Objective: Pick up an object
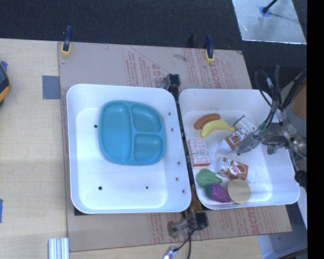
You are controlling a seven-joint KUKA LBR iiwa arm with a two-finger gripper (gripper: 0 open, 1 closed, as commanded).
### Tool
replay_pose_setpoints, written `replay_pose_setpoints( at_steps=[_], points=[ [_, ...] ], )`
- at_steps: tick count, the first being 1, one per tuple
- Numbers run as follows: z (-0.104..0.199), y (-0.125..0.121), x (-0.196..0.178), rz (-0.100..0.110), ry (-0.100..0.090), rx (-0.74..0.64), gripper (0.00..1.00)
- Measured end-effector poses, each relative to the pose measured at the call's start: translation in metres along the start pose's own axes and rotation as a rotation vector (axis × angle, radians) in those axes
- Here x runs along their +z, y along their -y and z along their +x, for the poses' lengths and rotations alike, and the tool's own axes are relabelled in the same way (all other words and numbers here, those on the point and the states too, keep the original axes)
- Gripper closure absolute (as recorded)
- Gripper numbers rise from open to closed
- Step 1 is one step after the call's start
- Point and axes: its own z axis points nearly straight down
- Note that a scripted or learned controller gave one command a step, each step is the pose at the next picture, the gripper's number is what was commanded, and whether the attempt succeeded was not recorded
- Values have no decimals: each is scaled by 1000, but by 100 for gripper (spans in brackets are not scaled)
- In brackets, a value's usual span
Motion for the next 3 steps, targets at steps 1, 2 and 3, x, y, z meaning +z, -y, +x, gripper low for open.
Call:
replay_pose_setpoints(
  at_steps=[1, 2, 3],
  points=[
    [-10, -90, 111, -2, 3, -2, 0],
    [-11, -90, 100, -1, 3, -4, 100],
    [8, -66, 80, 0, 1, 0, 100]
  ],
)
